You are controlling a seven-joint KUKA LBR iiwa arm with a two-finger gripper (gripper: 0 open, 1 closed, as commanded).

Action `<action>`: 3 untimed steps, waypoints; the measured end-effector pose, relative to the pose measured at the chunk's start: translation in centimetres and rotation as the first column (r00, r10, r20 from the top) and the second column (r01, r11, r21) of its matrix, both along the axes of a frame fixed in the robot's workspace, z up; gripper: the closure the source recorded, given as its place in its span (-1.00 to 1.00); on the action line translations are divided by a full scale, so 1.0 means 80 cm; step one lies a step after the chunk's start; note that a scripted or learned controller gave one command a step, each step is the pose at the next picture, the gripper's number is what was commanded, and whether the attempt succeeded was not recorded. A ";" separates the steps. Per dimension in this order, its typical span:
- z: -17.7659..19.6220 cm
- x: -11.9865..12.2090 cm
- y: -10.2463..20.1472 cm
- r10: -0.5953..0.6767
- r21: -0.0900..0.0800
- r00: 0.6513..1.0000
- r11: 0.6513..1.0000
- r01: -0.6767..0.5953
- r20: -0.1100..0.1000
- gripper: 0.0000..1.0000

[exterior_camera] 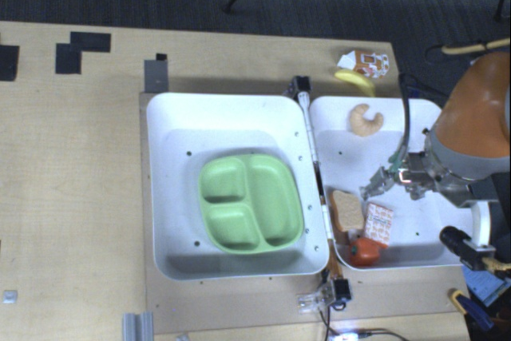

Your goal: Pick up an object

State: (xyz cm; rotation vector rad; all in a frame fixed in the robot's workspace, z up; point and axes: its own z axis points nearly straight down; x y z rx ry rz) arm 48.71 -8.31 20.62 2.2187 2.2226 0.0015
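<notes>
The right bin (415, 116) holds a pale croissant-shaped piece (366, 120) near its far wall. At its near left lie a slice of bread (346, 212), a red-and-white packet (378, 222) and a red tomato-like toy (364, 251). My gripper (382, 178) hangs over the middle of this bin, just above and right of the bread and packet. It looks open with nothing between its fingers. The orange band of the arm (477, 120) rises at the right.
The left bin (168, 172) carries a green divided plate (250, 202). On the bench behind the right bin lie a yellow banana toy (354, 79) and a small orange-and-white packet (366, 62). Cables and clamps sit along the front edge (335, 295).
</notes>
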 end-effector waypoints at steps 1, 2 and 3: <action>-0.147 0.042 -0.039 -0.001 -0.003 1.000 1.000 0.001 0.011 -1.00; -0.135 0.043 -0.038 -0.001 -0.003 1.000 1.000 0.001 0.014 1.00; -0.149 0.156 -0.028 0.004 -0.001 1.000 1.000 -0.004 0.009 1.00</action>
